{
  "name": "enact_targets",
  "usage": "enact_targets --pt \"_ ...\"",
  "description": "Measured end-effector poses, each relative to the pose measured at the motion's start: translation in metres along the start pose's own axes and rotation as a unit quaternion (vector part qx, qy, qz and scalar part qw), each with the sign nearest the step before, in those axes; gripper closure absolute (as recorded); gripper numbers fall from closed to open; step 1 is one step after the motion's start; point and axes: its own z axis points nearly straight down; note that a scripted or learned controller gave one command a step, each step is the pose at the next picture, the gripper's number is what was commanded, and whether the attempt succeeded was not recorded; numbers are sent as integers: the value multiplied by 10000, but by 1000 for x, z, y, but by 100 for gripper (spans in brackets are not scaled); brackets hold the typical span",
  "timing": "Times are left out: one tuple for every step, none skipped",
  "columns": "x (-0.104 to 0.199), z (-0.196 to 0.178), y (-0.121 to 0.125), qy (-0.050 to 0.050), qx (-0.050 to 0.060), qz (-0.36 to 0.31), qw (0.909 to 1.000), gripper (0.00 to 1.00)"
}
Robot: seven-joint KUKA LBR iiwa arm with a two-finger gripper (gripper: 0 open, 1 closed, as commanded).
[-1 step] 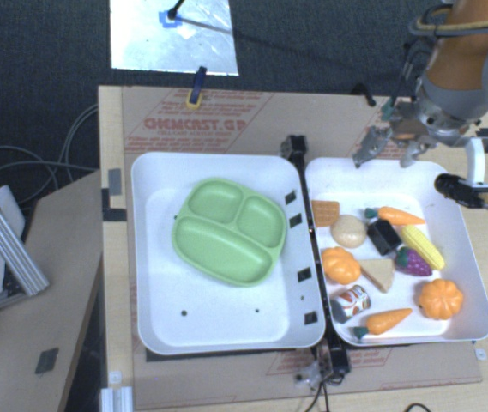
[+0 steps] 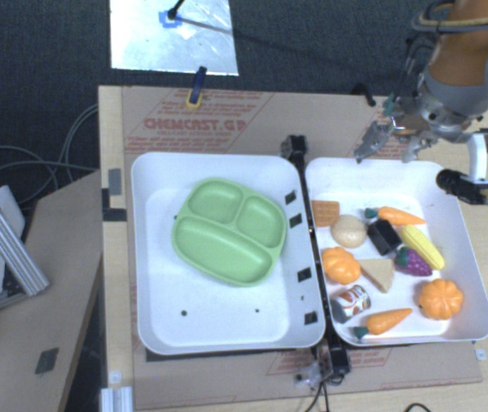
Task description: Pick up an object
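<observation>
The approach is just beginning: the pincer [image 2: 391, 142] hangs above the far rim of the right bin [image 2: 475, 256], its fingers spread and gripping nothing. The toy food lies below and nearer the camera; the closest pieces are the carrot [image 2: 401, 216] and the cracker [image 2: 325, 212]. Next, I judge, it must swing over one piece and descend.

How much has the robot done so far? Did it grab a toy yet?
Not yet. The gripper hangs above the far edge of the right bin with nothing between its fingers. The toy food, like the corn and carrot, lies in the bin. Reaching down, grabbing and lifting are all left.
</observation>
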Motion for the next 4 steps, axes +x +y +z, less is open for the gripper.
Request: enact_targets --pt "0 41 0 0 12 7 10000 0" --pt "5 97 9 2 9 -12 10000 0" --pt "5 155 0 2 15 9 10000 0" --pt "6 166 2 -2 -13 8 10000 0"
